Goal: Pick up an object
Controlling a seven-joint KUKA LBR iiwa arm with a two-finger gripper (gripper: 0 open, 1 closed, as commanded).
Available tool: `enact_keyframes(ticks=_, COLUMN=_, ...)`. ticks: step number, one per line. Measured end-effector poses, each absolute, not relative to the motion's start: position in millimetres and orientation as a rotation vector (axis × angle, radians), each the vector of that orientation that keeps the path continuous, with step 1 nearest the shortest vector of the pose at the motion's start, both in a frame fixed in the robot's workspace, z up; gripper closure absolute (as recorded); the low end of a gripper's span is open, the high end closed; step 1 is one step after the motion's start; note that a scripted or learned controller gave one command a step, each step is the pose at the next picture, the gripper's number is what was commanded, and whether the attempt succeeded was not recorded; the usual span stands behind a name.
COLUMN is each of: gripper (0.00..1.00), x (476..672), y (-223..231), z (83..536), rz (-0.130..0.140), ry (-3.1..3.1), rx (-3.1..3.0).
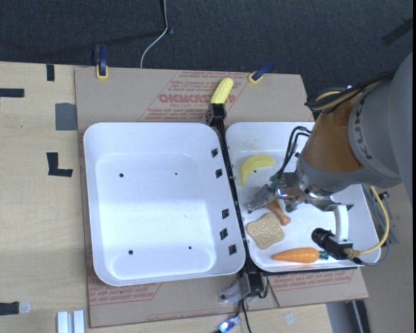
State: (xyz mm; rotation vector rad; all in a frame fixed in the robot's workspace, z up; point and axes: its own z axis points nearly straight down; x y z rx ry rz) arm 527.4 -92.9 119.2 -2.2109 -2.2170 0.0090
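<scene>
Holding four play-food pieces in the right white bin (253, 132): a curved yellow banana slice (256, 166) near the divider, a flat tan bread slice (265, 231), a glossy orange carrot (296, 256) along the near wall, and a small orange sausage-like piece (281, 213) at the claw (272, 197), whose finger state cannot be told. Lying beside it, the left white bin (152, 134), shallow, smooth plastic with rounded corners. Resting on brown printed cardboard (187, 96) over a pale wooden tabletop (28, 186), dark carpet (194, 12) behind.
</scene>
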Motion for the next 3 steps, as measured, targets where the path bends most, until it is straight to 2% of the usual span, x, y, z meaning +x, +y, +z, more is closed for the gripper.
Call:
enact_keyframes(ticks=1, gripper=1.0, x=529.4, y=-95.0, z=134.4, rz=0.004, ry=-2.22, rx=-2.218)
enact_keyframes(ticks=2, gripper=1.0, x=501.3, y=-7.3, z=251.5, rz=-0.013, ry=-2.236, rx=-2.211)
enact_keyframes(ticks=3, gripper=1.0, x=481.6, y=-101.1, z=219.3, rz=0.009, ry=-2.211, rx=-2.231)
